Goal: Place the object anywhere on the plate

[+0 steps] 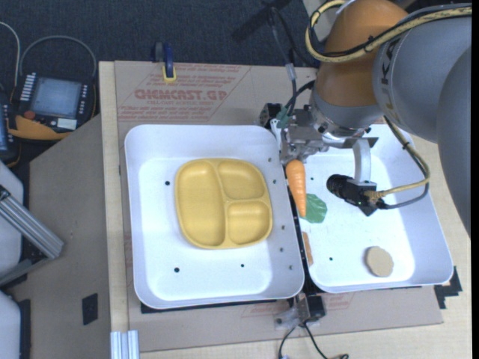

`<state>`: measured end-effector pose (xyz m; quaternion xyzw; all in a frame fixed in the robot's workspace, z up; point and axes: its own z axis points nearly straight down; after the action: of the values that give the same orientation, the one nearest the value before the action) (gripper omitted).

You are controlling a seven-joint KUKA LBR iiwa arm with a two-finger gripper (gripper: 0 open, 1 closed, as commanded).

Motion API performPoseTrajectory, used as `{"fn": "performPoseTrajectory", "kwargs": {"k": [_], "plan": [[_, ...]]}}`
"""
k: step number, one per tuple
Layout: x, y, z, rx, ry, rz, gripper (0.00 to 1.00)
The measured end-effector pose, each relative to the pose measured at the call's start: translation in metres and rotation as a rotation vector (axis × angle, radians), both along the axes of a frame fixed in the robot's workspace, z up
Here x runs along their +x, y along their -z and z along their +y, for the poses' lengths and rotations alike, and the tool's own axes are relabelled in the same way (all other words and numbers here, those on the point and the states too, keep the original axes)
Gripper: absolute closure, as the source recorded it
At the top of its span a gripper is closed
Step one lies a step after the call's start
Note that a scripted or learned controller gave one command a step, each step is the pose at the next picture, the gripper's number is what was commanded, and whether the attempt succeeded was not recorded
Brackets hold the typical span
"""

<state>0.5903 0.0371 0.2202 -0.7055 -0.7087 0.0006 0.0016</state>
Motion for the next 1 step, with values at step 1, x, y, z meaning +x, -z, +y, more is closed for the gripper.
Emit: {"fn": "performPoseTrajectory", "kwargs": {"k": [1], "plan": [[0.01, 0.0058, 0.0571, 0.0, -0.001, -0.005, 1.0]]}}
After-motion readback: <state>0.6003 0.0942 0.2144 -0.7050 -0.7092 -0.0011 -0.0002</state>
